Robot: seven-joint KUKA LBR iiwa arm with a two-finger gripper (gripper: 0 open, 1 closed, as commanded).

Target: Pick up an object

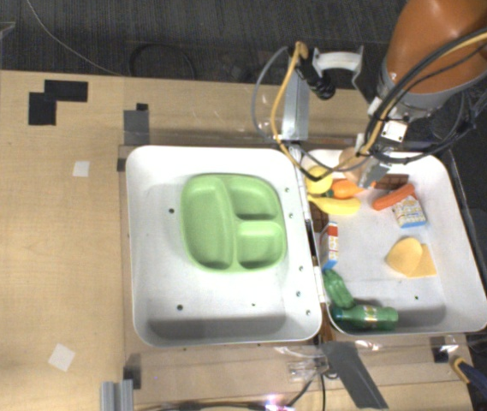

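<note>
My gripper (370, 172) is low over the far left part of the right bin (457, 311), the arm reaching in from the upper right. Right beside it lie a small orange item (346, 188) and a yellow banana-shaped piece (335, 205). Just to its right are an orange carrot-like stick (393, 199) and a small blue-and-white packet (411, 215). A yellow wedge (411, 258) lies mid-bin. A green bottle (365, 317) and another green item (338, 287) lie by the near left corner. A white-and-red tube (332, 241) rests along the left wall.
The left bin (153, 311) holds a green divided tray (231, 220). Cables and a metal bracket (294, 110) stand behind the divide between the bins. The arm's orange body (440, 32) overhangs the right bin's far side.
</note>
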